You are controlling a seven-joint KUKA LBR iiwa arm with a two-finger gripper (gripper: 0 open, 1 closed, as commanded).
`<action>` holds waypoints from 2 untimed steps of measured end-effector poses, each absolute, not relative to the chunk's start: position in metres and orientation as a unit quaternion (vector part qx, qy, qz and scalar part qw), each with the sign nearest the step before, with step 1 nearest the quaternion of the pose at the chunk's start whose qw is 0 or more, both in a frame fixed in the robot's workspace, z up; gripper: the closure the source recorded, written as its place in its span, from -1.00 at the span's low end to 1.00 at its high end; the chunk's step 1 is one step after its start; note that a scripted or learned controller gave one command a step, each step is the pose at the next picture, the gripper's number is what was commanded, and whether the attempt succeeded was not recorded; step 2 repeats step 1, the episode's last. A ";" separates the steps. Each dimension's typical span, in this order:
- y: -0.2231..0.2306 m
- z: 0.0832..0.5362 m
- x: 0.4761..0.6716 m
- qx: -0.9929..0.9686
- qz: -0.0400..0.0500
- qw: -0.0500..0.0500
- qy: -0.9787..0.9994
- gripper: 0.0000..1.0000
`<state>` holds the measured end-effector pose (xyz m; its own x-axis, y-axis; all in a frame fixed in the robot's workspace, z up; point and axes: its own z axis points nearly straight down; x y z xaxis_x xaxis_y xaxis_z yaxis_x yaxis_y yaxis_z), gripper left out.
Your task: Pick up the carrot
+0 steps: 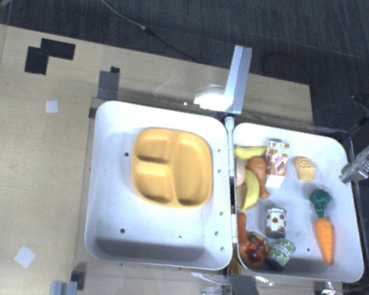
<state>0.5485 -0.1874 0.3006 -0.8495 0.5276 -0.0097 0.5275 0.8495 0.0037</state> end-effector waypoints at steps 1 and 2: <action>-0.178 0.290 0.489 0.199 0.000 0.004 0.980 1.00; -0.178 0.290 0.489 0.199 0.000 0.004 0.980 1.00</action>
